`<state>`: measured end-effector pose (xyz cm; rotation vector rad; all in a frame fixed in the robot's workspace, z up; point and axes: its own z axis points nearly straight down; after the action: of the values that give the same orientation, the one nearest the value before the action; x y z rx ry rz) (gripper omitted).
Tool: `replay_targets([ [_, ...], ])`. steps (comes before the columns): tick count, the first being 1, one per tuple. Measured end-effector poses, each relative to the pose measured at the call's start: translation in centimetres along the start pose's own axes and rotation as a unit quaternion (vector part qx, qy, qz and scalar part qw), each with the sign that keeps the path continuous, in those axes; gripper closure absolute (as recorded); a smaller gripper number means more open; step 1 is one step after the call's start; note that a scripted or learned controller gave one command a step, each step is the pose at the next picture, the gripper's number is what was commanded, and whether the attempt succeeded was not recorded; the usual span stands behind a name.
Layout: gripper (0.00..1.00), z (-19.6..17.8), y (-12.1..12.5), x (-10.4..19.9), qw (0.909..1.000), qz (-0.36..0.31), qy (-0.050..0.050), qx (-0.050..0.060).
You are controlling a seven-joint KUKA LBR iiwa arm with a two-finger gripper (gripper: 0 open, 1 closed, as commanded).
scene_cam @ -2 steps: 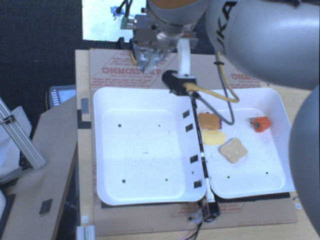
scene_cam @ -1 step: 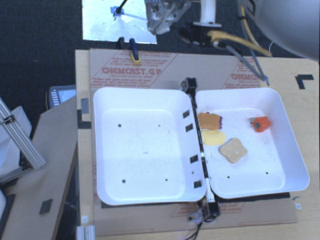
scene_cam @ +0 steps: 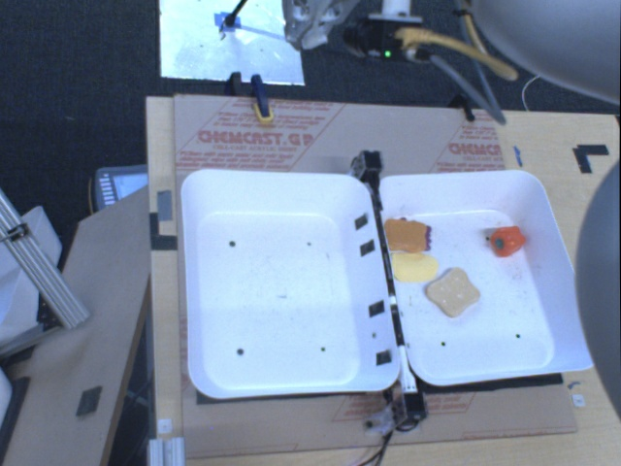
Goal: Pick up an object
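Observation:
The right bin (scene_cam: pixel 539 198) holds several small items. An orange-brown piece with a purple edge (scene_cam: pixel 407 234) lies near the bin's left wall. Just below it sits a flat yellow piece (scene_cam: pixel 415 269), and a tan toast-shaped piece (scene_cam: pixel 453 292) touches its lower right. A red-orange fruit-like object (scene_cam: pixel 506 241) rests alone toward the right. My gripper (scene_cam: pixel 312 16) hangs at the top of the view, behind the bins and above the far bench edge, well away from every item. Nothing shows in its grasp.
The left bin (scene_cam: pixel 194 260) adjoins the right one along a black hinged seam (scene_cam: pixel 380 289). Both rest on a cardboard sheet (scene_cam: pixel 320 129). A blue-and-yellow clamp (scene_cam: pixel 260 100) stands at the back, with a shiny plate (scene_cam: pixel 209 37) behind it and cables (scene_cam: pixel 446 47) at the top right.

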<state>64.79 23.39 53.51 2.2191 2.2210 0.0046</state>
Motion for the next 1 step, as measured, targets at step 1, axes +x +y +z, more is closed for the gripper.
replay_targets([
  [1, 1.00, 0.02, 2.12, 0.01, 1.0000, 0.000, 0.000, 0.000],
])
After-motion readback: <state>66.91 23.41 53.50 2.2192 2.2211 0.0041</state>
